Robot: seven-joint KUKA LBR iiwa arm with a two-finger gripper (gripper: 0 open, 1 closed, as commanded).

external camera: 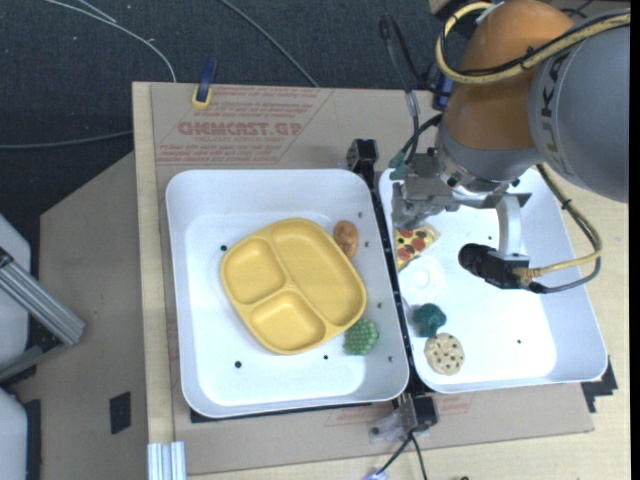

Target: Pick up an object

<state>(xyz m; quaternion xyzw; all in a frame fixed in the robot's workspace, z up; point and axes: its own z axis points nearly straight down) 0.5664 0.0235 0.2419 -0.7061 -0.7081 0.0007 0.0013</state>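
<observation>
The gripper (pixel 412 211) hangs over the right bin (pixel 560 353), at its left wall; whether it is open or closed I cannot tell. The pizza slice (pixel 413 243) lies just below it, long axis slanting toward the divider, nearest target.

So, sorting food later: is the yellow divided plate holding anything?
Empty. All three compartments of the yellow plate show bare; the green piece and brown piece lie outside its rim.

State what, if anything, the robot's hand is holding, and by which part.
It cannot be told. The hand hangs over the pizza slice in the right bin, hiding any contact.
</observation>
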